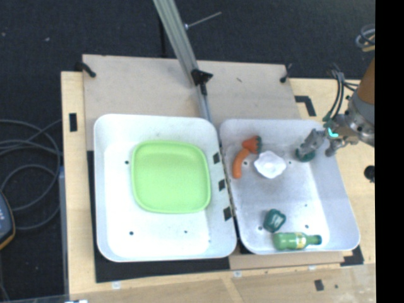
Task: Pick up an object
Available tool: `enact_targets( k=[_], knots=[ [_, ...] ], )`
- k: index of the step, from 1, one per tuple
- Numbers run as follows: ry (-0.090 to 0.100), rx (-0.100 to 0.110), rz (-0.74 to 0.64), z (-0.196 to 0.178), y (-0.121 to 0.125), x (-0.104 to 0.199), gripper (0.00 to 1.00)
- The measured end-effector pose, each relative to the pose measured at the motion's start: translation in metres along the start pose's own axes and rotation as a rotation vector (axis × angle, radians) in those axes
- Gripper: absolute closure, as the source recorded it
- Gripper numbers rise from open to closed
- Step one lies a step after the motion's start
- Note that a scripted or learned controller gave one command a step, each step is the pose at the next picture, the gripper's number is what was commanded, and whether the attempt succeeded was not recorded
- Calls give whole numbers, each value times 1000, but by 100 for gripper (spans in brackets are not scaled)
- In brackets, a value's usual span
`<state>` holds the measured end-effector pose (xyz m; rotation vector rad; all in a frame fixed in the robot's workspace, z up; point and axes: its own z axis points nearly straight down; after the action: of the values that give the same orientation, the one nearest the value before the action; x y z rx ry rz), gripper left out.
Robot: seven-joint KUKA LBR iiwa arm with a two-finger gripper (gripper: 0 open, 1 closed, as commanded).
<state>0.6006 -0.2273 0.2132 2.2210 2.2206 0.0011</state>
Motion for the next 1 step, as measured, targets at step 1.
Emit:
enact_targets(
  k=[1],
  knots=[
    [0, 0, 0, 0, 0, 0, 0]
  ],
)
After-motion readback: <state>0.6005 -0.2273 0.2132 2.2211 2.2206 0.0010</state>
